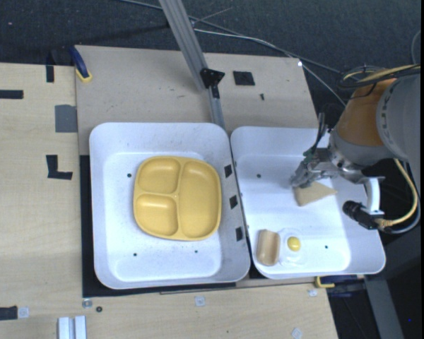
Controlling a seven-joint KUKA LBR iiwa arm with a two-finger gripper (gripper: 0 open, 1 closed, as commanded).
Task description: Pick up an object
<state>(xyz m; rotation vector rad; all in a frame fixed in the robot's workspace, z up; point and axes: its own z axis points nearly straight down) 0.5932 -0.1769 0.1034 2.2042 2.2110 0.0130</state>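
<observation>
Here the arm reaches in from three o'clock, and its pincer (309, 175) hangs low in the right bin (283, 141), directly over a tan block (314, 195) that looks like a wedge of bread or sponge. The tips sit at the block's upper left edge, seemingly touching it or just above it, but whether they are spread or closed cannot be made out from this slant, and nothing shows clearly between them.

Toward six o'clock in the same bin lie a small brown loaf-shaped piece (268, 246) and, just beside it at its three o'clock, a toy fried egg (291, 244) with a yellow yolk. The left bin (113, 140) holds a yellow divided plate (177, 197) at its centre, well apart from the arm. Both bins rest side by side on the table (28, 189).

The step in hand looks like the approach or the moment of closing on the tan block, the likeliest target given where the arm hovers. The lift does not appear to have happened, since the block seems to rest on the bin floor.

The next move calls for a firm closure centred on the block, then a straight rise. Contact at the block's edge may let it tip or slip out.
</observation>
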